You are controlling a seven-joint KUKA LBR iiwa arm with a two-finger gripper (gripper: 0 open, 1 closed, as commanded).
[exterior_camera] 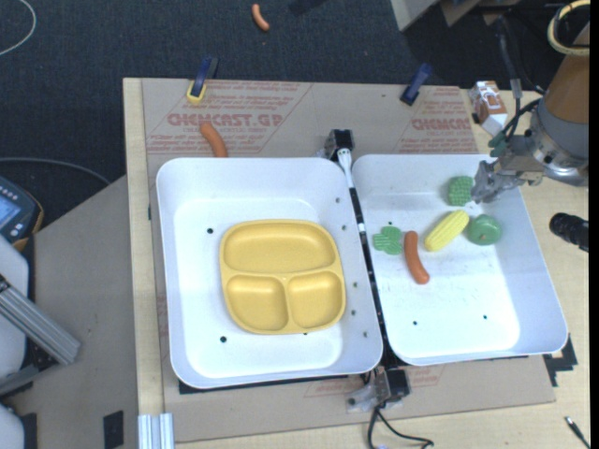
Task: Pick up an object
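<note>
In the right bin (524, 316) lie several toy foods: a yellow corn cob (446, 230), an orange sausage (416, 256), a green leafy piece (387, 240), a green round piece (484, 231) and a green ridged piece (459, 191). My gripper (485, 192) hangs low over the bin's far right part, right beside the green ridged piece and just above the round one. I see nothing between its fingers.
The left bin (187, 325) holds a yellow three-compartment plate (281, 275). An orange sausage (214, 139) lies on the cardboard behind the left bin, and another (260, 17) on the dark floor. Clamps (199, 80) hold the board's far edge.
</note>
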